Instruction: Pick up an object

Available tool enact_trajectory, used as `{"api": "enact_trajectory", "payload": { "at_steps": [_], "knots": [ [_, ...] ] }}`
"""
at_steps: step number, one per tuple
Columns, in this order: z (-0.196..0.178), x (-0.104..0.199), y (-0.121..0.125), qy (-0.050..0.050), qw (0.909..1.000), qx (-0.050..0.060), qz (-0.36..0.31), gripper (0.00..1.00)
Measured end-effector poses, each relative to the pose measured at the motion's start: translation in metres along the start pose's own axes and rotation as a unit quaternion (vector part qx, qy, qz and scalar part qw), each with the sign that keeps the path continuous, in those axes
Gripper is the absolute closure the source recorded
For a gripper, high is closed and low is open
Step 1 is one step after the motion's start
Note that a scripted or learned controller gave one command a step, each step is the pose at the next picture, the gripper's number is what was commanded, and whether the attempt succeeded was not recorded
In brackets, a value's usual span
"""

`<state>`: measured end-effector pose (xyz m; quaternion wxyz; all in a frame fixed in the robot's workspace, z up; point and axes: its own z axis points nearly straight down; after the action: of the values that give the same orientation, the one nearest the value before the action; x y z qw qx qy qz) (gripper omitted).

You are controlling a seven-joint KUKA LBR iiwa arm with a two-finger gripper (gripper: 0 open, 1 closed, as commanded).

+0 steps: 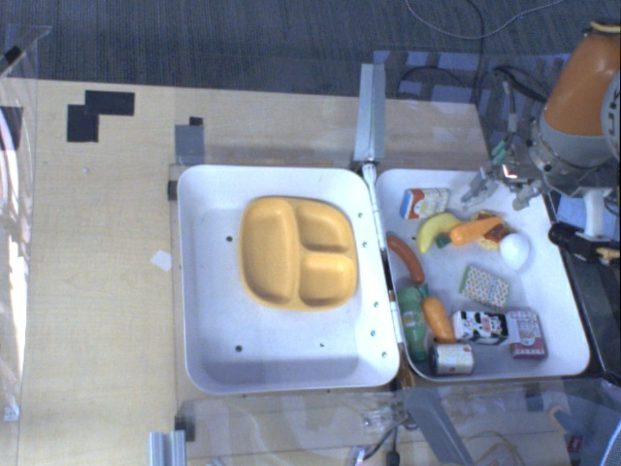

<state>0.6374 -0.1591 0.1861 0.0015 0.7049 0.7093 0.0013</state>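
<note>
We hover our gripper (pixel 497 187), fingers spread and holding nothing, above the right bin (pixel 572 343); next we must descend onto the banana (pixel 436 229).

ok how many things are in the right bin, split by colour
orange: 3 – carrot-like piece, sausage, small carrot
yellow: 1 – banana
green: 2 – bottle, patterned packet
white or mostly white: 3 – egg, milk carton, cow-print carton
other: 2 – can, pinkish box
total: 11
</note>
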Motion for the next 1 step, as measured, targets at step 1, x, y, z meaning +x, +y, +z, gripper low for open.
{"api": "enact_trajectory", "payload": {
  "at_steps": [1],
  "knots": [
    [0.0977,-0.0424,-0.0410,0.000,0.9998,-0.003,0.020,0.00]
  ]
}}
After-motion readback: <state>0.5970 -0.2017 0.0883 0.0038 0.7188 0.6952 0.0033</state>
